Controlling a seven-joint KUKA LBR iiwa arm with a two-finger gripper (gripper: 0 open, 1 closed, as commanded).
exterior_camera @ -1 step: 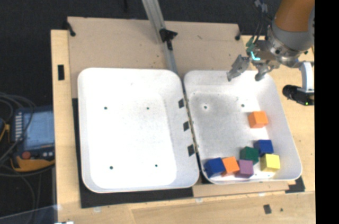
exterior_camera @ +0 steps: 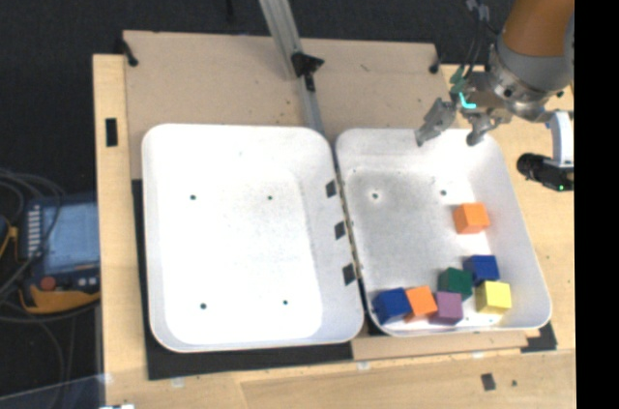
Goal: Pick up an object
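Observation:
My gripper [exterior_camera: 453, 131] hangs open over the far edge of the right bin [exterior_camera: 406, 194], its two fingers spread apart with nothing between them. An orange cube [exterior_camera: 471, 218] lies alone at the bin's right side, below and slightly right of the gripper. Along the near edge of that bin sit several blocks: a blue one [exterior_camera: 392, 304], an orange one [exterior_camera: 421, 301], a purple one [exterior_camera: 449, 306], a green one [exterior_camera: 456, 281], a dark blue one [exterior_camera: 481, 267] and a yellow one [exterior_camera: 495, 296].
The left bin [exterior_camera: 242, 233] lies beside the right one, joined by dark clips along the shared rim. A slanted metal bar [exterior_camera: 280, 11] rises from the bench behind the bins. A device with cables [exterior_camera: 58, 252] sits off the bench at left.

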